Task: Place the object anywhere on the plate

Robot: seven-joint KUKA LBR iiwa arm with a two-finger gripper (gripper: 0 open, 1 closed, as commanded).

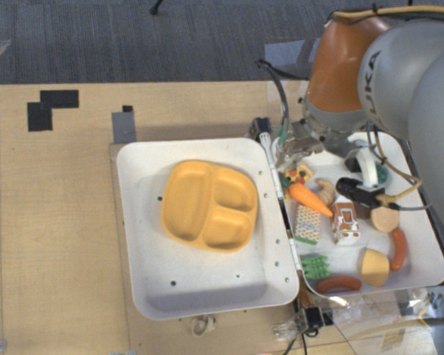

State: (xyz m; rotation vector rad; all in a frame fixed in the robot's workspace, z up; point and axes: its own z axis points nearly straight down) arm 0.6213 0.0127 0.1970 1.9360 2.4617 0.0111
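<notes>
From above, I hang over the right bin (pixel 433 268), my gripper (pixel 296 151) near its upper left corner; whether my jaws are open I cannot tell. The carrot (pixel 310 196) lies just below me among toy food. The yellow plate (pixel 209 204) sits in the left bin (pixel 150 292), on a pale wooden bench (pixel 52 245) beside grey carpet (pixel 121 32).

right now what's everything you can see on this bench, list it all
yellow three-compartment plastic plate: 1, yellow, middle of left bin
shallow white bins: 2, white, side by side
orange toy carrot: 1, orange with green top, right bin, upper left
red toy sausages: 2, red, right bin, near and right edges
pale yellow cheese wedge: 1, yellow, right bin, near side
small white carton: 1, white and red, right bin centre
green toy vegetable: 1, green, right bin, near left
grey arm with orange band: 1, over right bin; gripper hidden
</notes>
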